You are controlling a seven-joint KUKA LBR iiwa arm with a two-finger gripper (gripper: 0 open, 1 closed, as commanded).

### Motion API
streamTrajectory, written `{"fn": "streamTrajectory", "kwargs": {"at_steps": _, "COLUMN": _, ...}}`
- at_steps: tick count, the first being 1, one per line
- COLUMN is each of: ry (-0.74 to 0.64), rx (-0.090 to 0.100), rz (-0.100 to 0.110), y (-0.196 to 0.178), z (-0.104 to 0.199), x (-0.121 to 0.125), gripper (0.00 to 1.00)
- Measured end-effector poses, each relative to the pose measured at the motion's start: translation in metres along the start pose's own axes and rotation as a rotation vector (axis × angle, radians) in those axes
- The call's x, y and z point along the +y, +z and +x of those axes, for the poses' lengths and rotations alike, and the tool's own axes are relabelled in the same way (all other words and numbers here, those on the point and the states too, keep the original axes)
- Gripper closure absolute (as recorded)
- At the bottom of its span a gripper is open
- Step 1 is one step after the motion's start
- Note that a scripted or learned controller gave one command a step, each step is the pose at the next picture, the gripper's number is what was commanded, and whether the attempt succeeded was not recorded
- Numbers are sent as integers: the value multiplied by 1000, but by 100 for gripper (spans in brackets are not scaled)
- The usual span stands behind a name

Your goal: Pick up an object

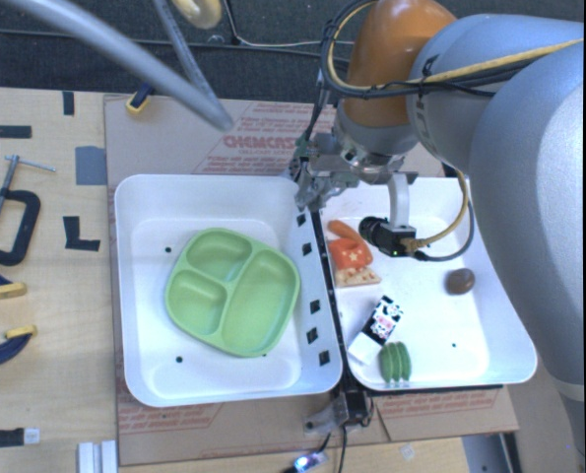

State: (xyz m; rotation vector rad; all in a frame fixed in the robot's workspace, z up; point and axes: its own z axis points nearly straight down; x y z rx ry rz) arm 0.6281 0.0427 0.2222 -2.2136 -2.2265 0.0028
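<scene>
The grey arm (529,146) fills the right side of the frame, its orange band (396,42) at upper centre. Below it, the tabletop (174,136) carries two white bins. The left bin (140,225) holds a green divided plate (233,289) at its centre. The right bin (489,348) holds the loose items: an orange-red piece (350,252) resting on a tan slice (359,278) just right of the divider; a black-and-white carton (381,323) lower down; a green pod (395,361) just below it; and a small brown lump (459,281) well apart at the right. The pincer (312,180) hangs over the divider at the bins' upper edge; whether it is spread or pressed together cannot be determined, and nothing is seen within it.
</scene>
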Motion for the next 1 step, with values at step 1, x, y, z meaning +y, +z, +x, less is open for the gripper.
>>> {"fn": "streamTrajectory", "kwargs": {"at_steps": 1, "ry": -1, "rx": 1, "rz": 0, "y": -5, "z": 54, "x": -14, "gripper": 100}}
